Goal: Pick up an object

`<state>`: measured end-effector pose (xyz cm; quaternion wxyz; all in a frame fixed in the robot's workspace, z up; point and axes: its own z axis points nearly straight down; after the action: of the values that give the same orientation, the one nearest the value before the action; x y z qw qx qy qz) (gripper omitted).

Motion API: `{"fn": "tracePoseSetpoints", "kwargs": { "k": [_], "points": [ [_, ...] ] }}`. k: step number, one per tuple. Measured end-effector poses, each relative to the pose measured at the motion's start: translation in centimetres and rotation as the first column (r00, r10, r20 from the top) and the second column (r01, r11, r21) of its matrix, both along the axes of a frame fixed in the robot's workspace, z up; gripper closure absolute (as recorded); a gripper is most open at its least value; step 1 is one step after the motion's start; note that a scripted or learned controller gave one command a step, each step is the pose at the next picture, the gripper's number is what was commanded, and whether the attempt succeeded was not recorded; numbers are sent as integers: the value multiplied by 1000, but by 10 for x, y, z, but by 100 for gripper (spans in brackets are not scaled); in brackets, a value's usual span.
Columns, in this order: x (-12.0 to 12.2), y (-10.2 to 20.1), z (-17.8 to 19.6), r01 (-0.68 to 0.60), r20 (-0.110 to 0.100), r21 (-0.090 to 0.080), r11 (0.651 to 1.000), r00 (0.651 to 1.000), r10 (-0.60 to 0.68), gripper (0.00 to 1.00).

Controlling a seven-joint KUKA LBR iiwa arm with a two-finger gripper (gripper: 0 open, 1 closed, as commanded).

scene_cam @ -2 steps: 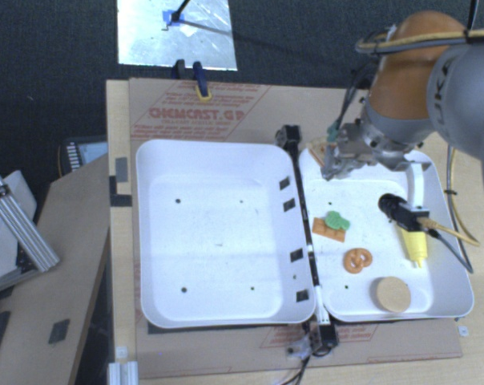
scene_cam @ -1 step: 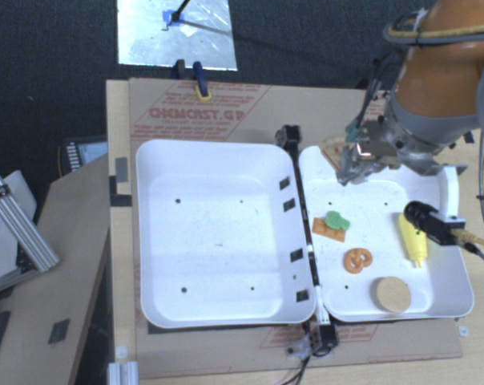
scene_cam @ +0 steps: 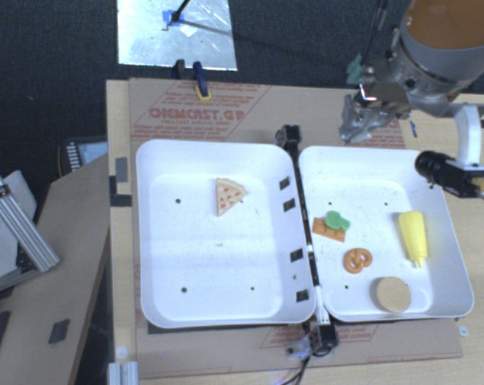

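My gripper (scene_cam: 360, 124) hangs above the far edge of the right bin (scene_cam: 386, 167), near its back left corner, with nothing visible between its fingers. In the right bin lie a yellow mustard bottle (scene_cam: 413, 235), a brown pretzel (scene_cam: 357, 259), a tan round cookie (scene_cam: 393, 293) and an orange piece with a green top (scene_cam: 332, 225). A pizza slice (scene_cam: 228, 194) lies in the left bin (scene_cam: 186, 295), toward its back middle.
A black clamp strip (scene_cam: 298, 215) runs between the two bins. A black cylinder (scene_cam: 442, 171) juts over the right bin's far right rim. A shiny metal sheet (scene_cam: 176, 22) lies behind the bench.
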<state>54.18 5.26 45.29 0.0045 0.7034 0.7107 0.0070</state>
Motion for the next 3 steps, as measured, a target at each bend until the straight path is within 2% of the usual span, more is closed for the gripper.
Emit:
{"fn": "tracePoseSetpoints", "kwargs": {
  "k": [1, 2, 3],
  "points": [
    [-43, 27, -15, 4, -15, -2, 1000, 1000, -4, 100],
    [-56, 97, 75, -1, -6, 2, 1000, 1000, 1, 100],
    [-56, 179, 82, -2, -14, 0, 1000, 1000, 2, 100]
  ]
}}
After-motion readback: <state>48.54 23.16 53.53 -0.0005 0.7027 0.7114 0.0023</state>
